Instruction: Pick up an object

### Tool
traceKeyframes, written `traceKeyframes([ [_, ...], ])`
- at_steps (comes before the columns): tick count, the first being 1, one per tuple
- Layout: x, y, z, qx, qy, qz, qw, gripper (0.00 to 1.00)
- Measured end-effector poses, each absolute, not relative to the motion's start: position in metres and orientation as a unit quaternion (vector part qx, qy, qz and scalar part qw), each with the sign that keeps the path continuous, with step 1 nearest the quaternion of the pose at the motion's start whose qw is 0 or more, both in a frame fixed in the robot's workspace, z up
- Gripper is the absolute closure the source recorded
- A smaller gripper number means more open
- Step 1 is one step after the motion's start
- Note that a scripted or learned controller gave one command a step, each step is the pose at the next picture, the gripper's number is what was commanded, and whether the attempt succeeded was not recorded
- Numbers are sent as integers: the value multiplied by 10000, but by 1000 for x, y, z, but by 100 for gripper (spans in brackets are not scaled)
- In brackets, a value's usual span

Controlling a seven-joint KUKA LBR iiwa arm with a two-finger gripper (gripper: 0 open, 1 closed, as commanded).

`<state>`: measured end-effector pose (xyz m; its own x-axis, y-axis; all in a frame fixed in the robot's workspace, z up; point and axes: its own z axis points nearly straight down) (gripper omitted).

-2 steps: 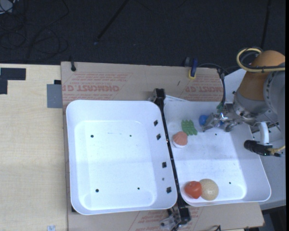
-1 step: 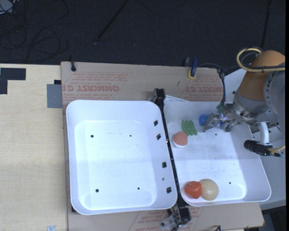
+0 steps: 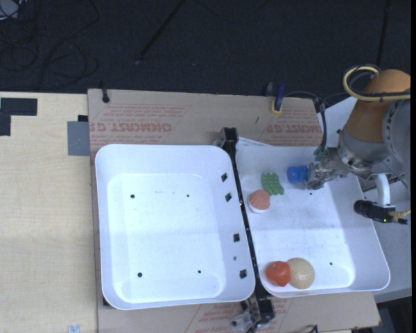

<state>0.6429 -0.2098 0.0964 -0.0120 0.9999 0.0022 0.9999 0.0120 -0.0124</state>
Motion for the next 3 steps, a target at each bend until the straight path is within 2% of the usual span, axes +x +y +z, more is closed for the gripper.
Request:
traceKeyframes([
  [1,643,-141,86,-7054,-7088,6,31,100],
  [2,624,-82,97,-7057,-7085,6,27,100],
  [3,559,-23,192,-7057,-7085,-7,17,100],
])
